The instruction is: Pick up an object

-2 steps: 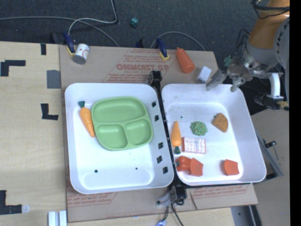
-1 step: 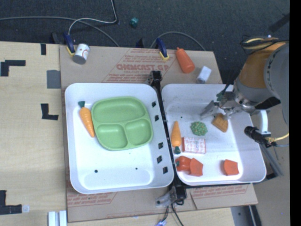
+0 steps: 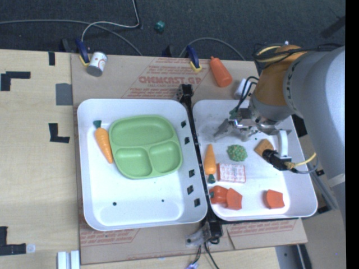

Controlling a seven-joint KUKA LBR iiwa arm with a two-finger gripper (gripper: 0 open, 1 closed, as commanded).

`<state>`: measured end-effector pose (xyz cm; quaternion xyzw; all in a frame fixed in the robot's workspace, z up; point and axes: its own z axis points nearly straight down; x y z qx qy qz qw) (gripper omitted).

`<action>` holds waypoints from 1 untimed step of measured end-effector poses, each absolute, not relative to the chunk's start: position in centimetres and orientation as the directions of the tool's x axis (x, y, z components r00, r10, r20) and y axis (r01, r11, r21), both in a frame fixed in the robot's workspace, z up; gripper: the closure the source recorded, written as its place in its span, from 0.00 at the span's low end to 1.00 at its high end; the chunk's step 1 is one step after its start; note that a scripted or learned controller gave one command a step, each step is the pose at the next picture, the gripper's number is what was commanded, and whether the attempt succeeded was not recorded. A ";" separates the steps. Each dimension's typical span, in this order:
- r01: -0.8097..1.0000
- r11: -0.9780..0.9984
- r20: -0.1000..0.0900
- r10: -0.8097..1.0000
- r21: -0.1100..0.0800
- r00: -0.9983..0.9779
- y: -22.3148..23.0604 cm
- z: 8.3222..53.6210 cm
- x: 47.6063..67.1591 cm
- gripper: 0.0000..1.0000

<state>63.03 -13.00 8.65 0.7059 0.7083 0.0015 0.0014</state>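
Fingers [image 3: 224, 129] of my gripper [image 3: 231, 126] hang spread apart in the upper part of the right bin [image 3: 305, 203], tips slanting toward the bin's floor, with nothing between them. I would judge they are splayed like this so that they can drop around something, not because anything is caught.

Just below them, right of frame centre, sits the broccoli [image 3: 236, 152], near the fingers but apart from them; it looks like the likeliest thing to pick. To its right an orange piece [image 3: 263, 146] lies partly under my wrist, too hidden to name. Left of the broccoli a small carrot [image 3: 209, 160] lies along the bin's left wall, and below it a pink-and-white block [image 3: 231, 173] lies flat. Red pieces [image 3: 226, 196] cluster at the lower edge, with another red piece [image 3: 274, 199] toward the lower right.

Farther out, the left bin [image 3: 90, 195] holds a green tray [image 3: 146, 146] with a second carrot [image 3: 103, 143] beside its left rim. Above both bins, on the cardboard, an orange bottle [image 3: 220, 72] lies well out of the way.
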 end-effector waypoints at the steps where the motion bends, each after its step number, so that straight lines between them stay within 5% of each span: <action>1: 1.000 0.001 -0.002 1.000 0.004 -0.001 -12.6 8.7 56.9 0.00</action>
